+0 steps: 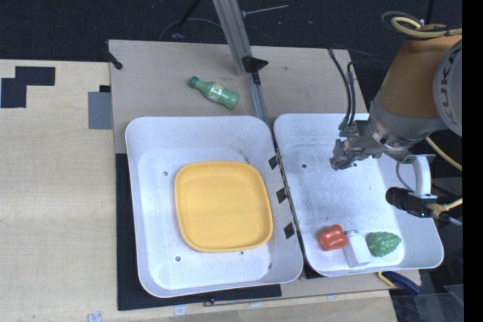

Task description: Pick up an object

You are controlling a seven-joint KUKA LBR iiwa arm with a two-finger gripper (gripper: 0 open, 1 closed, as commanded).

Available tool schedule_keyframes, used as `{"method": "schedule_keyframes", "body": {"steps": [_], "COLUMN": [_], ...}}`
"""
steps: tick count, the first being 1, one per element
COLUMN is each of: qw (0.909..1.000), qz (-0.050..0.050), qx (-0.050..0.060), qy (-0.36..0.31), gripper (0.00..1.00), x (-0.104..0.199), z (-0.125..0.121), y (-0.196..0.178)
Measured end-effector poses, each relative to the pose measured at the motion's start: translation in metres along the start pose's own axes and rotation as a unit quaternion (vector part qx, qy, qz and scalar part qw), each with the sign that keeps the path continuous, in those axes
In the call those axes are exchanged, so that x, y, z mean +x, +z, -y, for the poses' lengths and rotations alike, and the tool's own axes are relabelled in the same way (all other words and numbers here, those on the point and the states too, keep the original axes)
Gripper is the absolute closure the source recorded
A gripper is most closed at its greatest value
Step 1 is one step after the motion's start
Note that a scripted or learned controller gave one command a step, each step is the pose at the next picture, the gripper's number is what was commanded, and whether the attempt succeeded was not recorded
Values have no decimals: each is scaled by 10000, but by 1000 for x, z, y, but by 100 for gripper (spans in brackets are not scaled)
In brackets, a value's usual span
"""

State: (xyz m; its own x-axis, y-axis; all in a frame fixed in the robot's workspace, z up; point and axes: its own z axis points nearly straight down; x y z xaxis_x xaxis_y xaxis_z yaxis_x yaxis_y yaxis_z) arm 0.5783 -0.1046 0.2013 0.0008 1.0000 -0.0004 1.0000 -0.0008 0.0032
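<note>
Overhead, reading from left to right: a green bottle point(214, 92) lies on its side on the bench point(151, 79) behind the bins, outside both of them. The left bin point(147, 162) holds a yellow plate point(223, 205), lying flat near its middle. The right bin point(317, 139) holds three small things bunched at its near edge: a red pepper point(331, 237), a small white block point(356, 249) touching it, and a green lump point(383, 243) just beside the block (its kind is too small to tell). The gripper point(343, 154) hangs over the far, bare part of the right bin, carried by the grey and orange arm point(411, 87) that comes in from the right. Whether its fingers are spread or pressed together cannot be told from this angle, and nothing is seen between them. The relation that matters for a pick: the nearest candidate, the red pepper, lies toward the camera from the gripper, almost straight down the bin along its length and only slightly to the left, with bare floor between them. The plate is well apart, across the wall dividing the bins.
</note>
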Motion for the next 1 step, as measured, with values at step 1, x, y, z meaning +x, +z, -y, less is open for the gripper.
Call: {"method": "schedule_keyframes", "body": {"steps": [1], "qw": [10000], "qz": [1], "qx": [-9], "qy": [1], "gripper": [100], "x": [-3], "z": [-4], "y": [-62]}}
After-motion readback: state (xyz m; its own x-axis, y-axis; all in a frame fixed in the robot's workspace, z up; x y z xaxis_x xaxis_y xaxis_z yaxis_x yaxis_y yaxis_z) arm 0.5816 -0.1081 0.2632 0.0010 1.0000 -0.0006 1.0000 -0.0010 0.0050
